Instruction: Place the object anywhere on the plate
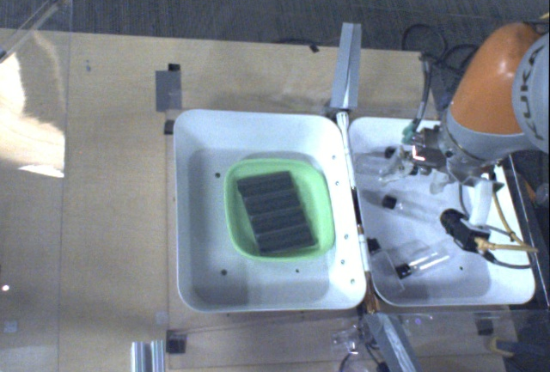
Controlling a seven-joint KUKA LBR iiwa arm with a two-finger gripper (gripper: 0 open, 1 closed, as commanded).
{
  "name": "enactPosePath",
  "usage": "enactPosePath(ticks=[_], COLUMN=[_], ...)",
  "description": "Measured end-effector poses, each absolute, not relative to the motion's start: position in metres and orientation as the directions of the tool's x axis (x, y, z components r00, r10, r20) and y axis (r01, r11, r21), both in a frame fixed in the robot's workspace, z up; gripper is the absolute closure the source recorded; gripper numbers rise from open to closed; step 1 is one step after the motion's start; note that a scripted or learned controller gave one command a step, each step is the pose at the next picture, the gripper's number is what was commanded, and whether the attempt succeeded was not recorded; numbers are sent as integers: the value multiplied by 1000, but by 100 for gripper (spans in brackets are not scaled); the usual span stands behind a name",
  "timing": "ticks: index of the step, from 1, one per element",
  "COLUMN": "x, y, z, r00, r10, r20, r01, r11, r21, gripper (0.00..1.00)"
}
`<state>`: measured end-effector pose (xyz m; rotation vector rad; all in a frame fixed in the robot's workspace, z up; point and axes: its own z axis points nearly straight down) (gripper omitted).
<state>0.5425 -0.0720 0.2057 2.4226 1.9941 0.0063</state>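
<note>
Bench [94, 190], two white bins: we log a green plate [320, 190] in the left bin [193, 216] with a dark ribbed object [275, 212] already flat on its middle. Arm [498, 95] over the right bin [430, 284], wrist low, gripper [418, 157] near the far wall; how its tool is set we cannot tell. Advice, as we judge it: lift straight up, keep clear of the plate.

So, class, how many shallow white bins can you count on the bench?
2. The left bin holds a green plate with a dark ridged object on it. The right bin sits beside it, under the arm's hand. None seem hidden.
</note>
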Motion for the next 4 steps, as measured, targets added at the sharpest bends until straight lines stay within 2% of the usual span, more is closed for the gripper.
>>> enactPosePath(ticks=[1,2,3,4], x=[506,489,489,552], y=[-136,-191,-198,-182], z=[257,362,438,436], r00=[300,321,364,465], r10=[954,947,931,885], r20=[0,-1,-1,0], r01=[954,947,931,885], r11=[-300,-321,-364,-465], r21=[9,12,15,12], gripper=[0,0,0,0])
